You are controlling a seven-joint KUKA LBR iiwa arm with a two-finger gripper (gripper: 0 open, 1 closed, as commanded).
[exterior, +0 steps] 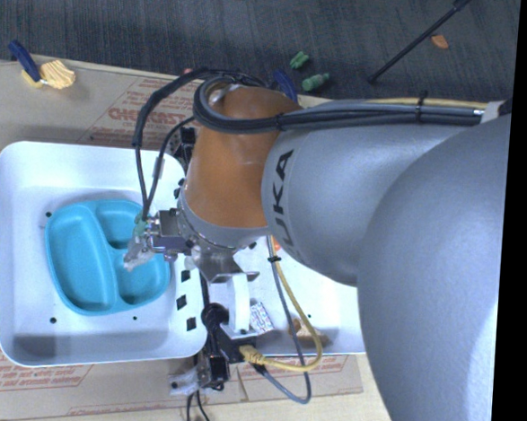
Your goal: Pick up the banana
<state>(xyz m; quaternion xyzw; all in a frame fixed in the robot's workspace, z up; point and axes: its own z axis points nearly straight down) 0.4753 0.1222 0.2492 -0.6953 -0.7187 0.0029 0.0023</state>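
Where the banana lies relative to the tool cannot be told: the arm [380,213] covers nearly all of the right bin [336,325], leaving a bare white strip at its near edge.

The gripper [142,242] hangs over the left bin [10,232], above the right part of a blue divided tray [80,255] that lies on that bin's floor. Whether it is wide or narrow cannot be told from this slant, and nothing can be made out in its grasp.

Just right of it comes the wrist with its orange band [230,167], black cables looping around it. A yellow cable [280,361] curls on the near side, over the cardboard sheet [118,105] beneath both bins. At the far left corner of that sheet sits a small yellowish object [57,75] — too small to identify.
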